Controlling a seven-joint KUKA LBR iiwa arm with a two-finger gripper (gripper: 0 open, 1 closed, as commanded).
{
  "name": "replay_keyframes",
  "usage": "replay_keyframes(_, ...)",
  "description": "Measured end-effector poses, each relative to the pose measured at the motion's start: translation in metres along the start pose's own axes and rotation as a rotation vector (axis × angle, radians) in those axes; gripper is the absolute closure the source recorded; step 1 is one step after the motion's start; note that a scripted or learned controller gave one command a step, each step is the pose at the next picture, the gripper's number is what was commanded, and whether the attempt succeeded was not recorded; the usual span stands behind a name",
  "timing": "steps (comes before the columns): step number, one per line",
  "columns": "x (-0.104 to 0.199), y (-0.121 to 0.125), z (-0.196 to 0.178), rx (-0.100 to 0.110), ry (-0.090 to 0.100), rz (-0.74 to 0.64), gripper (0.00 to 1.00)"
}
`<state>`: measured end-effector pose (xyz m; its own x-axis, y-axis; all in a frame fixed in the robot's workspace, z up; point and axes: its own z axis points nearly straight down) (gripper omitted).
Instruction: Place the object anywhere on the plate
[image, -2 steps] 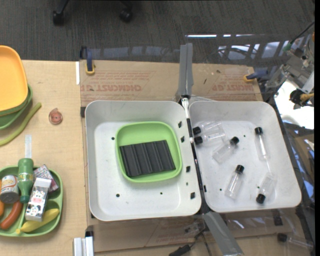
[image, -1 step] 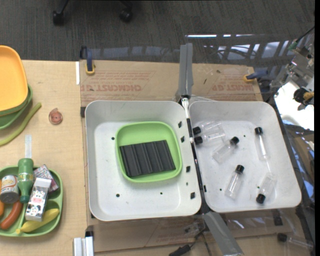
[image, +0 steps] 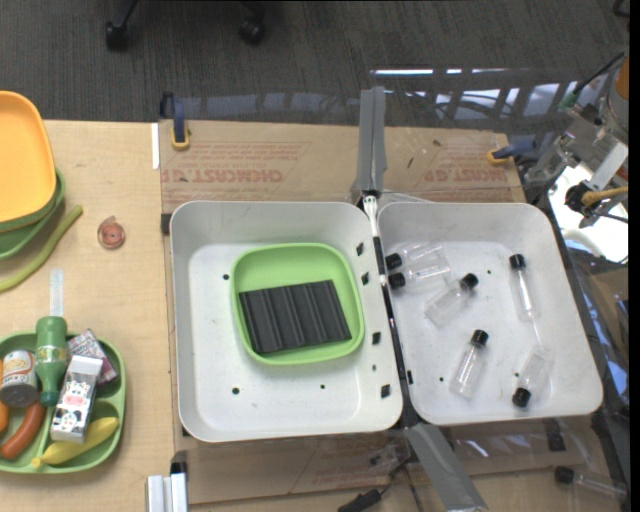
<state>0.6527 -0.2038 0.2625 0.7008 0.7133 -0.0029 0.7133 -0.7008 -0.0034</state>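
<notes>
Atop a cardboard-covered bench (image: 300, 160): square green plate (image: 298, 302) bearing a ribbed black slab (image: 294, 316); right of it, clear black-capped vials (image: 468, 362). Gripper state: cannot tell.

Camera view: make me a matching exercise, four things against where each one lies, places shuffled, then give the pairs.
Things:
1. green plate
2. black ribbed mat
3. clear vials
4. orange plate

Places:
A. on the bench, far left
B. scattered in the right bin
C. in the left bin
D. on the green plate

Pairs: 1-C, 2-D, 3-B, 4-A
</notes>
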Motion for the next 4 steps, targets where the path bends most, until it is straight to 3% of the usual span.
replay_keyframes(2, -0.002, -0.003, 0.008, 0.000, 0.001, 0.077, 0.00)
replay_keyframes(3, -0.002, -0.004, -0.013, -0.002, 0.001, 0.129, 0.00)
replay_keyframes(4, 0.000, -0.002, 0.005, 0.001, 0.000, 0.172, 0.00)
